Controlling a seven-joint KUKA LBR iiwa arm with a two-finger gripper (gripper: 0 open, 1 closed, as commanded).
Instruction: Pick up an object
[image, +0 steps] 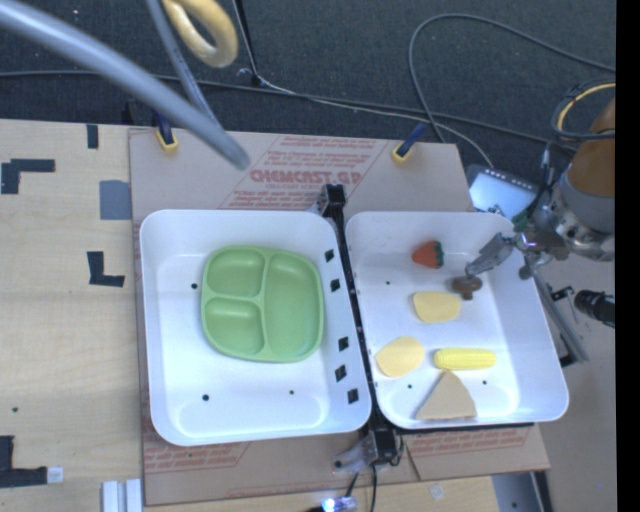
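Your gripper (468, 287) hovered low in the right white bin (535, 335); whether it was wide or narrow cannot be told. Beside it lay a pale yellow plastic slice (436, 306); a red plastic strawberry (428, 254) lay near.

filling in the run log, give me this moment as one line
gripper low in right bin, above yellow slice | nothing seen held | strawberry, corn loose | green plate in left bin

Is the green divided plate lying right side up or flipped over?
Right side up: the green plate lies flat in the left bin with its three compartments facing upward.
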